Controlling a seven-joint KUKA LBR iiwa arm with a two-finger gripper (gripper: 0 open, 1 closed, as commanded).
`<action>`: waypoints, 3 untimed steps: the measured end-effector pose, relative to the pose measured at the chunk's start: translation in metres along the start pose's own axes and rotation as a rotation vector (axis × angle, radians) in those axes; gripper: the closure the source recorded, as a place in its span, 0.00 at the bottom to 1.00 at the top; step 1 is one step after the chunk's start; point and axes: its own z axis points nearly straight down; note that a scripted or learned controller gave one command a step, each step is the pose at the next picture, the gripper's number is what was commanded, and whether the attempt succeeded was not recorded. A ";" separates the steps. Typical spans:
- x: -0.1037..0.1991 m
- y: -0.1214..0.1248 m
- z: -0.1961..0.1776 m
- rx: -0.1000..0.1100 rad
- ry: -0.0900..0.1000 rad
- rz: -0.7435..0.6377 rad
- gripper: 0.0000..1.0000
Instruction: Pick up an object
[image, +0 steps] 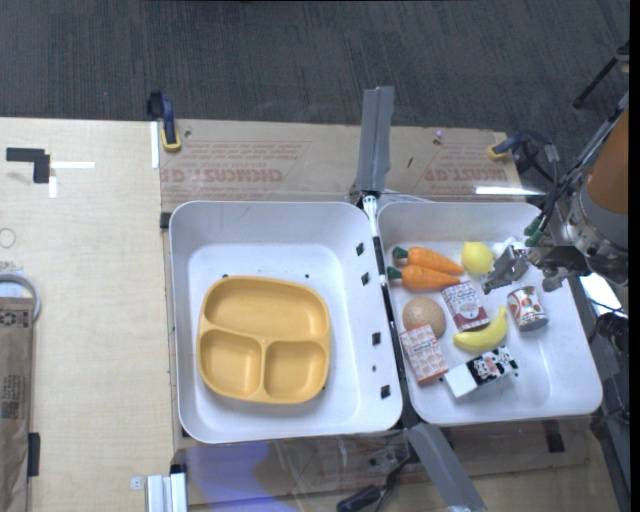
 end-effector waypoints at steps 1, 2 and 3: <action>-0.055 0.044 0.147 -0.006 0.002 -0.063 0.00; -0.042 0.081 0.170 -0.010 -0.003 -0.200 0.00; -0.023 0.000 0.172 -0.009 -0.001 -0.141 0.00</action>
